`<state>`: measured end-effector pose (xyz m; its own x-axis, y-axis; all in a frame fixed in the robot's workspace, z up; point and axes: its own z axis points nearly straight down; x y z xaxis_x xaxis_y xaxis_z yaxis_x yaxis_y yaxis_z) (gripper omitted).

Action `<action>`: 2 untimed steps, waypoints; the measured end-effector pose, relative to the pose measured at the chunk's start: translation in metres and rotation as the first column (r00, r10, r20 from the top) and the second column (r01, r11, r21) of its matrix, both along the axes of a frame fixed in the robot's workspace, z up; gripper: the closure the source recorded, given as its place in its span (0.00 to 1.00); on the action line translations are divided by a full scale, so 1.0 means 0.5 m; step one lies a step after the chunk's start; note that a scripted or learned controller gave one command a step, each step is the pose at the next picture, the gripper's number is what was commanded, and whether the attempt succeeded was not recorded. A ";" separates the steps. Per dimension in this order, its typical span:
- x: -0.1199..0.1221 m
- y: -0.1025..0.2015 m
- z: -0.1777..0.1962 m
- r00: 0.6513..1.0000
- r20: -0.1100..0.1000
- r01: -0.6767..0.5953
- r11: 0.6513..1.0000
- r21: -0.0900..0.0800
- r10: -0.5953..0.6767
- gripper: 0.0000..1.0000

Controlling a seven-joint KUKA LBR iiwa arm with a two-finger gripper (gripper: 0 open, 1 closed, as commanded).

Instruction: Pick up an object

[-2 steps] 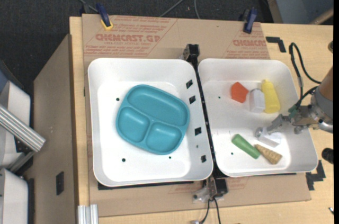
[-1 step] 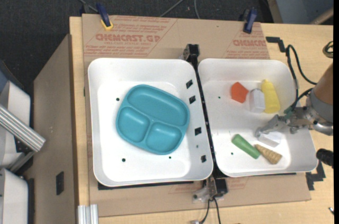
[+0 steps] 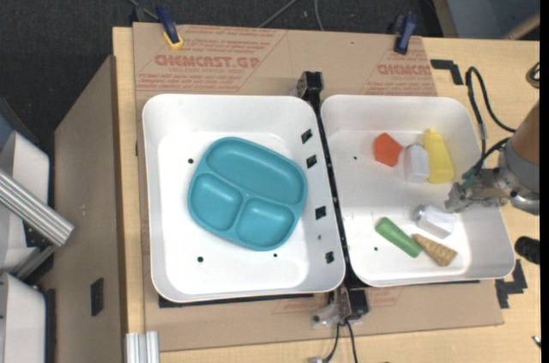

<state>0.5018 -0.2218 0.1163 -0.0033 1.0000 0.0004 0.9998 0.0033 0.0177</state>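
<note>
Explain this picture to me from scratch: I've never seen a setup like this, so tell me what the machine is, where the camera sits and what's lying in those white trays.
One camera looks down at a slant on a bench carrying two shallow white bins. The left bin holds a teal divided plate. The right bin holds small items: an orange block, a yellow bottle, a green stick, a tan cone and some pale pieces. The machine is a robot arm reaching in from the right; its gripper hangs low over that bin's right side. I see nothing gripped.
</note>
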 end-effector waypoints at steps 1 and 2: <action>0.011 -0.001 0.128 1.000 -0.010 0.001 1.000 -0.004 -0.001 1.00; 0.015 -0.002 0.236 1.000 -0.010 0.002 1.000 -0.003 -0.002 1.00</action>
